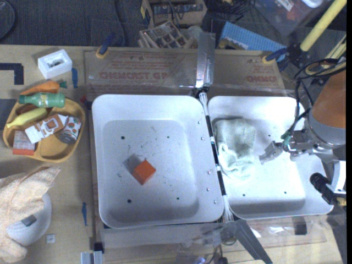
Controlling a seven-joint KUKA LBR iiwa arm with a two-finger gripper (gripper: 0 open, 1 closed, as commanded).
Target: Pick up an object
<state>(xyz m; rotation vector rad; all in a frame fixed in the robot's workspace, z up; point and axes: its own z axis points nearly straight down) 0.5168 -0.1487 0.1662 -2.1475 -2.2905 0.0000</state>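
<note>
I see the orange block lying low in the left bin, a small grey piece touching its upper left corner. A crumpled pale cloth sits against the left wall of the right bin. My tool hangs over the right bin, just beside the cloth's right edge; whether it is spread or pressed together I cannot tell. On the clear panel behind the bins I make out reversed red lettering, not legible

Wooden bench, two white bins side by side, yellow bowl at left, white box
</note>
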